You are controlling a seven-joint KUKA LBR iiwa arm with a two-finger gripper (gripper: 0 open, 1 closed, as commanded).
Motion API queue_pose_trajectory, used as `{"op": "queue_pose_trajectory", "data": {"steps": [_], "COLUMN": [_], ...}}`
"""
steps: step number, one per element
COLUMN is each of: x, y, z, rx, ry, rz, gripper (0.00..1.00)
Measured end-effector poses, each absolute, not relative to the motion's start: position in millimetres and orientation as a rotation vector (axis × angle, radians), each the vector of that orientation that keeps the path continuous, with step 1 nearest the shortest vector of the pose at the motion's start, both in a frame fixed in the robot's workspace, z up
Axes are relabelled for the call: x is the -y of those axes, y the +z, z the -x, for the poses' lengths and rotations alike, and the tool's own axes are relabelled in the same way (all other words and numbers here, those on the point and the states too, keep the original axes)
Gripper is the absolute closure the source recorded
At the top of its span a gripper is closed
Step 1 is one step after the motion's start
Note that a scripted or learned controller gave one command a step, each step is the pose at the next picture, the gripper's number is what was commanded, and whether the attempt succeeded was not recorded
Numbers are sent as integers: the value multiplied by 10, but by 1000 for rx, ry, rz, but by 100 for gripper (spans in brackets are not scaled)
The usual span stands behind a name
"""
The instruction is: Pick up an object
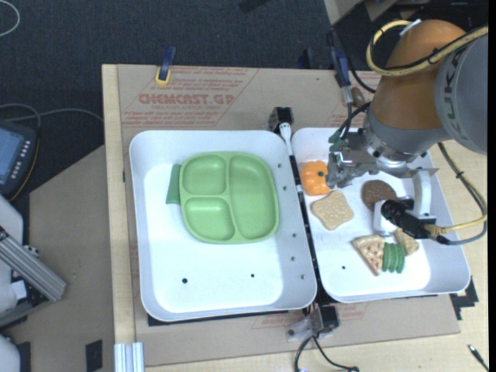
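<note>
Objects sit in right bin (442, 273), clustered from its left wall toward the middle. Orange pumpkin-like toy (313, 177) is against the left wall, near the far corner. Tan cracker/bread slice (332, 210) is just in front of it, near but not clearly touching. Brown round piece (377, 191) is mid-bin, partly under the arm hardware. Pizza-like wedge (370, 250) lies toward the near edge, with a green ridged item (394, 260) touching its right side and a pale green bit (408, 244) just beyond.

Gripper (342, 166) is low over the far-left part of the right bin, just right of the orange toy. Its tip is dark and cluttered from this angle, so whether it's released or clamped can't be told; probably nothing in it, but not confirmable. Grey arm (465, 60) with orange band (415, 60) comes in from the right, covering the bin's far right corner. Black cable piece (403, 215) hangs over mid-bin.

Left bin (155, 277) holds a green three-compartment plate (229, 196), sitting toward the far edge, roughly centred, slightly rotated. Green tab (173, 184) sticks out from under its left side. Both bins rest on a cardboard-covered bench (124, 107).
</note>
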State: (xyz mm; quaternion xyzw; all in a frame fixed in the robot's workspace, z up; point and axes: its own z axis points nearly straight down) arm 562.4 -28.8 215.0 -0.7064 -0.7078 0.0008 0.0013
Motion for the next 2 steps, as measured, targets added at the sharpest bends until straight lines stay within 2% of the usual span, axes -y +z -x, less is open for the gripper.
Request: {"op": "queue_pose_trajectory", "data": {"steps": [1,2], "x": [200,283], "y": [2289,2325], "z": [-5537,-5670], "rx": [2223,2223], "ry": [-2,-3], "rz": [2219,2223], "gripper": [100,100]}}
